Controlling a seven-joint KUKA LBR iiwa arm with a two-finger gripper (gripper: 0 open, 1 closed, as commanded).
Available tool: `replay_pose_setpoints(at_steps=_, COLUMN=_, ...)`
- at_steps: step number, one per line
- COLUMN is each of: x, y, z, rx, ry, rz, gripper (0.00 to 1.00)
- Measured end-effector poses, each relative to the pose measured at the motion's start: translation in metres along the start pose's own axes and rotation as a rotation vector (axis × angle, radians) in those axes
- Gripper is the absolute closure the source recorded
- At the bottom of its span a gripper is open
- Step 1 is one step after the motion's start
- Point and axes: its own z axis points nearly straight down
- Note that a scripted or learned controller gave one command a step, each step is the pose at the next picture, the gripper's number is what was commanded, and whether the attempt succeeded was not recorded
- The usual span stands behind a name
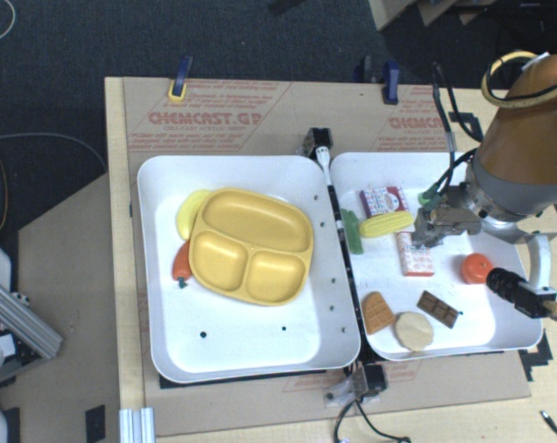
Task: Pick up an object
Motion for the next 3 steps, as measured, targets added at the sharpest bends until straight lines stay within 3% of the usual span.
replay_pose_setpoints(at_steps=1, x=0.0, y=-0.014, z=0.009, rx=0.004, ry=0.001, rz=0.003, gripper=1.0)
replay_pose_setpoints(at_steps=2, x=0.007, y=-0.01, z=-0.01, rx=-0.003, ry=0.0, rz=0.0, gripper=1.0)
replay_pose_setpoints(at_steps=3, x=-0.006, y=-0.011, z=-0.009, rx=-0.001, ry=0.0, rz=0.003, gripper=1.0)
